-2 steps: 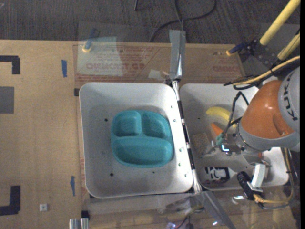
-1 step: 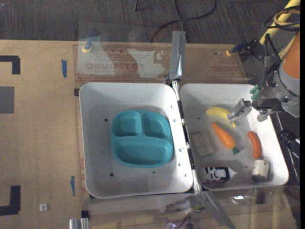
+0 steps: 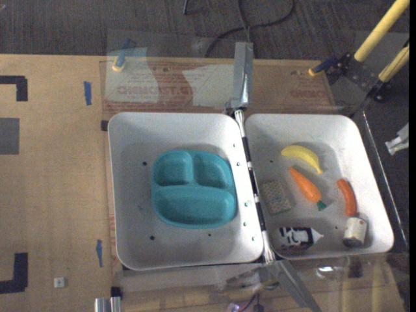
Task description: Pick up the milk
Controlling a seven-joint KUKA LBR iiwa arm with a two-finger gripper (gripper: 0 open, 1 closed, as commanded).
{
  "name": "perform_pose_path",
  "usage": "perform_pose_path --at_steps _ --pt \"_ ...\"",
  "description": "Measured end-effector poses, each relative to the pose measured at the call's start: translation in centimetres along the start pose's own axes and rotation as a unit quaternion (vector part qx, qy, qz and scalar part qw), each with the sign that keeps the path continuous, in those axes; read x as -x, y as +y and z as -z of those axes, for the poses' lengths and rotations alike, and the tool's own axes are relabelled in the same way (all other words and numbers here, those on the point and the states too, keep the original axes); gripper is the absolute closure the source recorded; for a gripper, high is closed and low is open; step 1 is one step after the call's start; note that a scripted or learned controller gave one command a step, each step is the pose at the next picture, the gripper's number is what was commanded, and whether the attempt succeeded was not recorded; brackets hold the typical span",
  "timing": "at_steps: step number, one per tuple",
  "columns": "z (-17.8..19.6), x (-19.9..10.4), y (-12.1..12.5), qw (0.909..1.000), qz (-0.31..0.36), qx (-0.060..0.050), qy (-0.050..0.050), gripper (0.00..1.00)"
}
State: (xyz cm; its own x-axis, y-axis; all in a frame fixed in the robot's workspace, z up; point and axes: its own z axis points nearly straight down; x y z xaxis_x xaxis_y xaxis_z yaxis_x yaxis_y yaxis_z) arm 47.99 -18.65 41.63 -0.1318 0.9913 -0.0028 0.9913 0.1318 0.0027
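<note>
The milk [image 3: 299,237] is a small black-and-white carton lying on its side. It rests at the front edge of the right bin [image 3: 364,135], near that bin's front left corner. Nothing touches it or covers it. A small beige cylinder [image 3: 355,231] lies a little to its right.
The right bin also holds a yellow banana [image 3: 302,156], an orange carrot [image 3: 305,186], an orange-red sausage [image 3: 348,197] and a speckled square cracker [image 3: 277,196]. A teal divided plate [image 3: 193,188] sits in the left bin [image 3: 130,142]. Yellow-handled clamps [image 3: 383,25] stand at the back right.
</note>
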Motion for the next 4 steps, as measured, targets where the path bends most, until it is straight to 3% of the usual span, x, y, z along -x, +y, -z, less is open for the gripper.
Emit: perform_pose_path --at_steps 1,2,3,4 --pt "1.1 -0.3 0.3 1.0 0.005 0.002 -0.002 1.0" --pt "1.9 3.5 2.8 0.9836 -0.18 0.0 -0.001 1.0" --pt "-5.5 0.5 1.4 0.9721 -0.235 -0.002 0.001 1.0" --pt "1.9 1.9 -0.1 0.9984 -0.057 0.001 0.0 1.0"
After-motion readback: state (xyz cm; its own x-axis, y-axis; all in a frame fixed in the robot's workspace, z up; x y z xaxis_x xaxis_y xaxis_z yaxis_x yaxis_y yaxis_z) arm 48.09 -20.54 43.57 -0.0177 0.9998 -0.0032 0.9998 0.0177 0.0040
